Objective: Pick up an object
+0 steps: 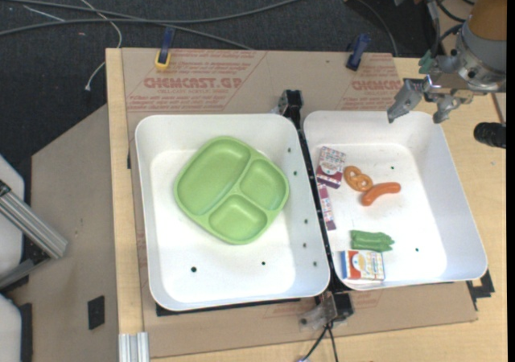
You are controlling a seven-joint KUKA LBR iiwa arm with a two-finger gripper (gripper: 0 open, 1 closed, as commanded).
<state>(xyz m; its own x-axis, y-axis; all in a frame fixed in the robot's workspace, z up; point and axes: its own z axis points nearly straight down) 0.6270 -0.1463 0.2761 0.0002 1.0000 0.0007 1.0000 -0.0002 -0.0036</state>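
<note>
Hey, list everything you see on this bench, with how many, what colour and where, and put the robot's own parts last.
Shallow white plastic bins: two, white, side by side on the bench.
Green three-compartment plastic plate: one, light green, middle of the left bin.
Orange toy sausage: one, orange, middle of the right bin.
Orange pretzel-shaped toy: one, orange, just left of the sausage.
Green pepper-like toy: one, green, near side of the right bin.
Small printed cardboard box: one, white, orange and blue, right bin's near rim.
Printed packet: one, white and maroon, right bin's left wall.
Blue clamps: two, far board edge.
Two-finger gripper: one, grey, open, above the right bin's far rim.
</note>
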